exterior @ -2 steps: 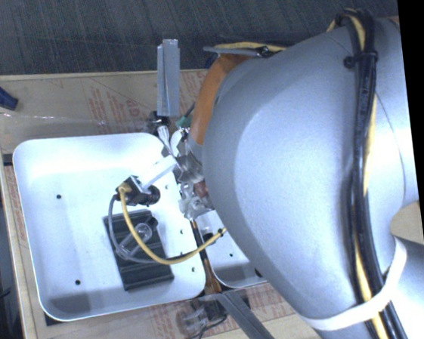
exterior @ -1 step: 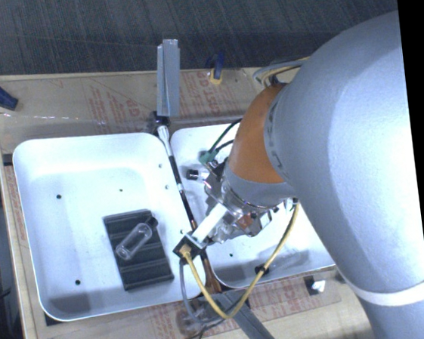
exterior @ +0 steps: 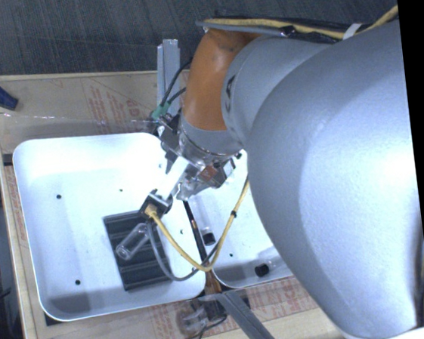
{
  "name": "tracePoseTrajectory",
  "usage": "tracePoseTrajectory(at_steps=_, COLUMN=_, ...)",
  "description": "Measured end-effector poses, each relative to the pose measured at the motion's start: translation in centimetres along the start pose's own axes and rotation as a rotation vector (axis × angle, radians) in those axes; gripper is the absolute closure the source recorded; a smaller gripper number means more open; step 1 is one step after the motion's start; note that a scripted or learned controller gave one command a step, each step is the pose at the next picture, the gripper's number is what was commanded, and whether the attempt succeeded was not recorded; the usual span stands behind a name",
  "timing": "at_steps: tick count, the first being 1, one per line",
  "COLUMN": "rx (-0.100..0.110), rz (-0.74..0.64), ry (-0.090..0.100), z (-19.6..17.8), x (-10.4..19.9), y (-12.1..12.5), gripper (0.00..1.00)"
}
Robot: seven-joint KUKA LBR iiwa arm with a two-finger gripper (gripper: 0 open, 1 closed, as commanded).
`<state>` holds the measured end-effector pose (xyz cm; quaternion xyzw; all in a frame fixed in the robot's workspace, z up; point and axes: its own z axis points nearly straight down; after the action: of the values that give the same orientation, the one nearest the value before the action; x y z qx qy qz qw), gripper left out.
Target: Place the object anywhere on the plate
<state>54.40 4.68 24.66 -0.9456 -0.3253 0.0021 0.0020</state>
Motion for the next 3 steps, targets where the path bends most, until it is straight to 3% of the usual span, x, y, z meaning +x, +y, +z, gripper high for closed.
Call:
tracePoseTrajectory(at_steps=1, rx=-0.001, rz=0.040, ry=0.001, z=-1.1, x=7.8, y=1.9, gripper=1.00)
tracePoseTrajectory(at_steps=2, rx=0.001, rz=-0.297, ry=-0.003, z=5.7, x=-2.2, y=1.3, gripper=1.00)
tracePoseTrajectory(at_steps=3, rx=0.000, rz=-0.191, ry=0.001, z=5.6, x=7.5, y=8.3, gripper=1.00)
